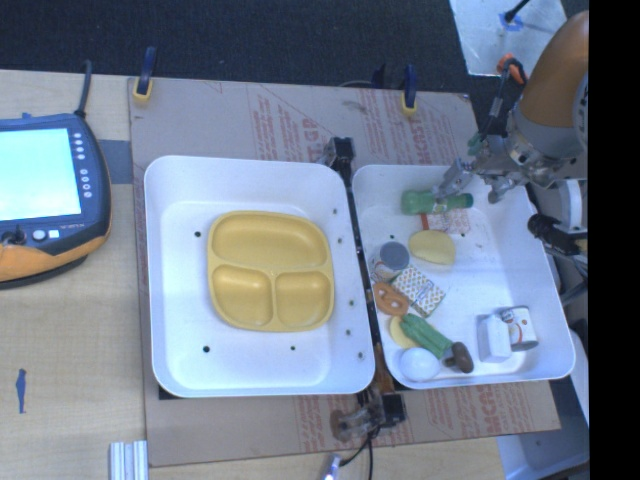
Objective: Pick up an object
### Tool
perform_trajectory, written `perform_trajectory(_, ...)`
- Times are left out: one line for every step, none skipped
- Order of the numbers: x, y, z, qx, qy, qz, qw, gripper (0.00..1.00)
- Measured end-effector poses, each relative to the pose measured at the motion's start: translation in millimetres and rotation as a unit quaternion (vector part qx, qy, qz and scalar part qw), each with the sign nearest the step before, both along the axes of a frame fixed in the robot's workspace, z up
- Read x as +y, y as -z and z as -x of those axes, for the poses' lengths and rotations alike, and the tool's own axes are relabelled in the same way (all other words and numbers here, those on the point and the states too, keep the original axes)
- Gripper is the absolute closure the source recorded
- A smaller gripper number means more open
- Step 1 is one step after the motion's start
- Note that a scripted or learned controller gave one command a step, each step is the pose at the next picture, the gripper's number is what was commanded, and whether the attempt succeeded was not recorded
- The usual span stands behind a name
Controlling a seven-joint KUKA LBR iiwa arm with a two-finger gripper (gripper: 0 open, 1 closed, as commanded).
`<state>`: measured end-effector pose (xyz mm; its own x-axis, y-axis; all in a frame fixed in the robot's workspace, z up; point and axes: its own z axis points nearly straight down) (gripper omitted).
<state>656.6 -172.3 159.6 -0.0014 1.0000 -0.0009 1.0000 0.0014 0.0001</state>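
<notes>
My gripper (456, 181) hangs over the far end of the right bin (545, 268), reaching in from the right. Its tip is just above and to the right of a green cylinder (428, 202) that lies flat on the bin floor. Whether it touches the cylinder I cannot tell. Nearby lie a pale yellow lump (432, 247), a grey disc (394, 256) and a speckled pink piece (457, 223). Toward the near end are a checkered packet (419, 290), an orange piece (389, 299), a green cucumber-like toy (428, 333), a white ball (418, 365) and a white-and-red can (504, 331).
The left bin (170, 268) holds a yellow divided plate (270, 270). A tablet-like pendant (45, 193) lies on the bench at the far left. Clamps (408, 86) stand along the back edge of the cardboard sheet. The arm's orange band (560, 63) rises at the upper right.
</notes>
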Motion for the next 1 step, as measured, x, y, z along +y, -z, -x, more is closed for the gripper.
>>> perform_trajectory(73.4, 68.4, 27.6, 0.003, -0.002, -0.0002, 1.0000, 0.00)
